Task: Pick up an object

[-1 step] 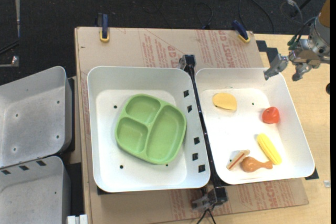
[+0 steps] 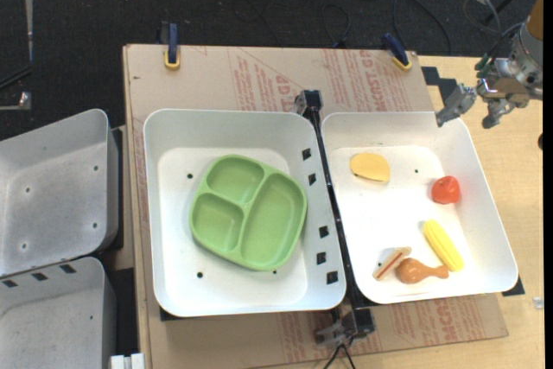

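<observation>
The right bin (image 2: 484, 186) holds a yellow-orange flat piece (image 2: 370, 167), a red tomato-like piece (image 2: 446, 189), a yellow corn cob (image 2: 442, 244), an orange drumstick (image 2: 418, 271) and a thin sausage-like stick (image 2: 390, 263). My gripper (image 2: 473, 108) hovers at the bin's far right corner, above its rim. Its two fingers are spread apart with nothing between them.
The left bin (image 2: 164, 186) holds a green divided plate (image 2: 249, 211). Blue-and-yellow clamps (image 2: 172, 46) (image 2: 397, 52) pin the bench board at the back. Grey trays (image 2: 54, 177) lie off the bench at the left. Cables run along the dark floor behind.
</observation>
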Robot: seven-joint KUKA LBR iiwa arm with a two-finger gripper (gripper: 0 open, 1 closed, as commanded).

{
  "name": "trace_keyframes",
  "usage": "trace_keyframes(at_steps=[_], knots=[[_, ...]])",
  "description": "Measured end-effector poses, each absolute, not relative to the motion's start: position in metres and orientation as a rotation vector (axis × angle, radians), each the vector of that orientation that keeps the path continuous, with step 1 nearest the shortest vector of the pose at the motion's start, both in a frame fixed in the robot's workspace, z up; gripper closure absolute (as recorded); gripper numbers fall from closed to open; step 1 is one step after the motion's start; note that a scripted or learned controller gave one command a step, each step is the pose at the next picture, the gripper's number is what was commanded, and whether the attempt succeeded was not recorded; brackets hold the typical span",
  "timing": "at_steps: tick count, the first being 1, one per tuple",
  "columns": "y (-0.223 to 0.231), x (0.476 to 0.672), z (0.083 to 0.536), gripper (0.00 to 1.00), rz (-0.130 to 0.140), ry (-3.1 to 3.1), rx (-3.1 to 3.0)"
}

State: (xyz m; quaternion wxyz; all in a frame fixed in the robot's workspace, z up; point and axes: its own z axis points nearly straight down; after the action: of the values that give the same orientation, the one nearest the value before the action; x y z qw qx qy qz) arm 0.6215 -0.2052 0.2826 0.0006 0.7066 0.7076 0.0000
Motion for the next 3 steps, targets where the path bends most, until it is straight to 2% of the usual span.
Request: trace_keyframes(at_steps=[1,3], knots=[[-0.21,0.63,0.229,0.0,-0.004,2.223,2.224],[-0.219,0.623,0.104,0.0,-0.004,2.223,2.225]])
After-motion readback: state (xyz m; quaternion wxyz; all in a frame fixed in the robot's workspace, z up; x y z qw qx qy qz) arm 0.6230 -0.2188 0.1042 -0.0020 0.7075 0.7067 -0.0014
